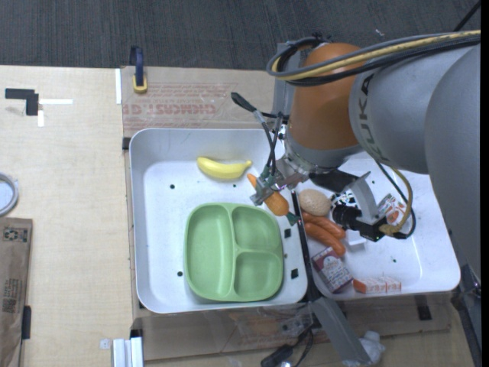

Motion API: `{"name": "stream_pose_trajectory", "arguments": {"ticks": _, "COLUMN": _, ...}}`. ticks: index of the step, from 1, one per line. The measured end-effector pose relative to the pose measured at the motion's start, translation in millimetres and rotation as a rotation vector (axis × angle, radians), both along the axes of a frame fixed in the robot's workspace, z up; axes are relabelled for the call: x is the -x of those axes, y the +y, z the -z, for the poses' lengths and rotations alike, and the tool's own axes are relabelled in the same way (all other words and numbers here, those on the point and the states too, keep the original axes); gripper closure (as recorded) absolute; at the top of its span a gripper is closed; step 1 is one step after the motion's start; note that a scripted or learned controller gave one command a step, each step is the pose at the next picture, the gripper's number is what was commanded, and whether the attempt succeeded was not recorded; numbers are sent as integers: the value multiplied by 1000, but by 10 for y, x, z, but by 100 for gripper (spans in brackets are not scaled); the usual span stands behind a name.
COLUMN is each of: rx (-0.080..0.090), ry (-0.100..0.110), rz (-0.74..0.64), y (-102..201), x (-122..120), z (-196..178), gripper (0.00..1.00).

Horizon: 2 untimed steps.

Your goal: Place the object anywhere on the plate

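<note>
At frame left we see pale wooden bench. In the left bin sits the green three-compartment plate, with a yellow banana above it. Right of centre, the gripper pinches a small orange carrot just above the plate's upper right rim. Dark carpet spans the top.

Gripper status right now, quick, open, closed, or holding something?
Gripper: shut on a small orange carrot, just above the green plate's upper right corner.
</note>
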<state>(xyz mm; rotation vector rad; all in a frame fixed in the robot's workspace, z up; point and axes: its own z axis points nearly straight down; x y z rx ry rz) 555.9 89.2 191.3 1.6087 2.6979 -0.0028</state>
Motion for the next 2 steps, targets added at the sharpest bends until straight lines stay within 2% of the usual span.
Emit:
{"name": "stream_pose_trajectory", "arguments": {"ticks": 1, "rx": 0, "ry": 4, "rz": -134, "y": 445, "x": 503, "z": 322, "gripper": 100}}
{"name": "stream_pose_trajectory", "arguments": {"ticks": 2, "rx": 0, "ry": 3, "rz": -133, "y": 442, "x": 501, "z": 321, "gripper": 0}}
